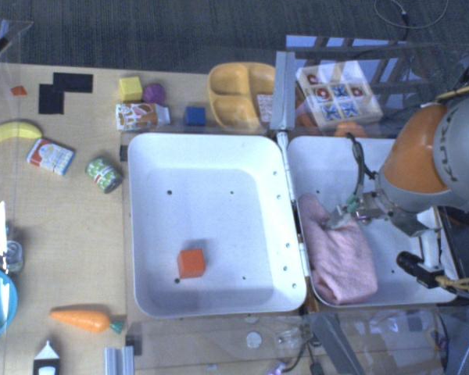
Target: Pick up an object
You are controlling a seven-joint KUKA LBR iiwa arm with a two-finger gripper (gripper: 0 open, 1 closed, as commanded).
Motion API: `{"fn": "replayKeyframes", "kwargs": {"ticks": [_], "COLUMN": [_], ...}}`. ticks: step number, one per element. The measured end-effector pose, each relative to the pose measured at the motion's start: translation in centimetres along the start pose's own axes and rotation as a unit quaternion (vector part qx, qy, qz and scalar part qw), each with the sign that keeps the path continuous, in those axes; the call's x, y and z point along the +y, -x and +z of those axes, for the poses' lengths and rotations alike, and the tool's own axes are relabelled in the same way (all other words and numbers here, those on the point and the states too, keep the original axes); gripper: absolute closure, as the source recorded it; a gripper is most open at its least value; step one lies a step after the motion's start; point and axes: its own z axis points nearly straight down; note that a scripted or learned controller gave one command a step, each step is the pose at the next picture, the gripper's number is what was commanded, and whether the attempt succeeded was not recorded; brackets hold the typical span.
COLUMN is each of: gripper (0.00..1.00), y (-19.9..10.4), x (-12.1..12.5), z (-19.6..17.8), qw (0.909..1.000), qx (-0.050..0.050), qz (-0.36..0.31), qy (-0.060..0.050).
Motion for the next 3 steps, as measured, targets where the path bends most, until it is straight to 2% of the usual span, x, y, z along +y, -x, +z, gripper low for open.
{"fn": "replayKeyframes", "kwargs": {"ticks": [1,2,3], "gripper": [0.00,0.00,1.00], "y": [0.1,-1.4,-1.5], "x": [4.6,6.6,6.9], "z": [0.2,0.2,-1.2], "qw": [0.9897,0.9919,0.9926], "qx": [0.001,0.001,-0.001], "qz": [0.143,0.127,0.121], "qy": [-0.002,-0.002,0.003]}}
